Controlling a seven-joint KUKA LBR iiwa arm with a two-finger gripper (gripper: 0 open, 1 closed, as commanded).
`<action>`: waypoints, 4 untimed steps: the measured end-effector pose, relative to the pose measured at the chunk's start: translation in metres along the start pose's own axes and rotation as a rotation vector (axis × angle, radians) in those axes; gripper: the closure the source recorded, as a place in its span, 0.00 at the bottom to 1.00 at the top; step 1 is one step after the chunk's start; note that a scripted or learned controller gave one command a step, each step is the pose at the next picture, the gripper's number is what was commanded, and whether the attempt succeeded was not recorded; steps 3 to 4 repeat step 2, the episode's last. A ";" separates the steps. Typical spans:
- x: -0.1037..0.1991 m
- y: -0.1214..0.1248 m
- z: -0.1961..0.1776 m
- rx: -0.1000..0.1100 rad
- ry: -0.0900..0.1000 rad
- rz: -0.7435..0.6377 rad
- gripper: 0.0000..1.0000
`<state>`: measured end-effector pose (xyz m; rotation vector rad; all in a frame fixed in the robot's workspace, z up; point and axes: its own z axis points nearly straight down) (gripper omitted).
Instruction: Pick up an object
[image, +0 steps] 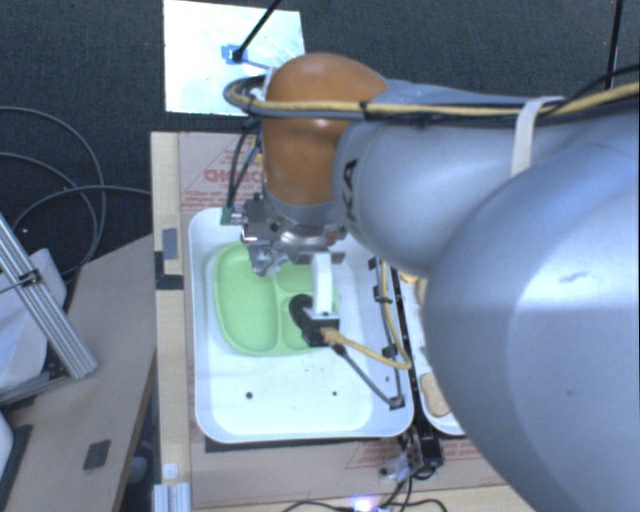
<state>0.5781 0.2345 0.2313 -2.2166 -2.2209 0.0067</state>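
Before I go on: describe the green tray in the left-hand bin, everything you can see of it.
The green tray is pale green, smooth and plastic-looking, with rounded corners, a raised rim and a ridge splitting it into compartments. It lies flat on the floor of the white bin, in the bin's far half. The gripper hangs over its far edge; whether it touches the tray cannot be told. The arm hides the tray's right side.

I am working in a robotics lab, I think: a big grey arm (500, 260) over a desk (168, 350), a white bin (215, 405) on cardboard (205, 165), loose cables (62, 188) and a metal rail (45, 310) beside it.
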 end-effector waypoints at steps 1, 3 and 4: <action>0.000 -0.054 0.002 -0.003 0.000 -0.002 1.00; 0.000 -0.094 0.031 0.000 0.000 0.000 1.00; 0.000 -0.094 0.031 0.000 0.000 0.000 1.00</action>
